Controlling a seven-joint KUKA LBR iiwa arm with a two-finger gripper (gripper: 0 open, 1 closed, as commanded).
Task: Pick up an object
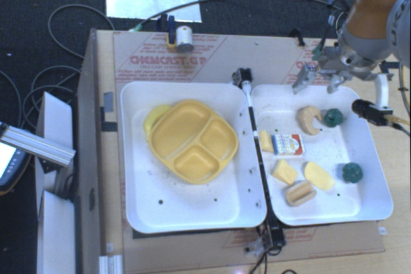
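Observation:
The right bin holds several toy foods: a tan croissant, two dark green broccoli pieces, a small red and white carton, yellow cheese pieces and a hot dog bun. My gripper hangs over the far edge of the right bin, just behind the croissant. Its two fingers are spread apart with nothing between them.
The left bin carries a yellow divided tray lying over a yellow plate. A black clamp sits at the seam between the bins. A small cylinder stands on the cardboard behind. Cables run along the back.

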